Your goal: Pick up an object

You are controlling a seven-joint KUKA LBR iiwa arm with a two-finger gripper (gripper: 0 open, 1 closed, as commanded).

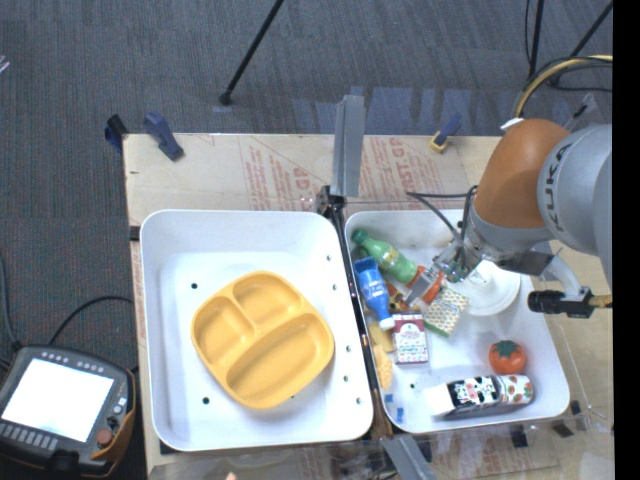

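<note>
The left bin point(160, 268) holds one yellow divided plate point(263, 338), which lies flat near the middle. The right bin point(555, 368) holds many small things close together. A green bottle point(388, 256) lies tilted near the upper left corner, and a blue bottle point(371, 288) lies just beside it, along the left wall. Below them is a small red and white carton point(409, 340), and next to it a checkered packet point(446, 313). A red tomato toy point(508, 357) sits near the right side, and a black and white patterned box point(487, 392) lies along the lower wall. A white round lid or dish point(492, 292) is partly hidden under the arm.

The gripper point(447, 271) is low inside the right bin, above an orange object point(428, 288) that I cannot identify. The arm covers much of the gripper, so I cannot tell how its grasping part stands, or if it touches anything. On the bench point(250, 173), blue clamps point(163, 135) sit at the far edge.
</note>
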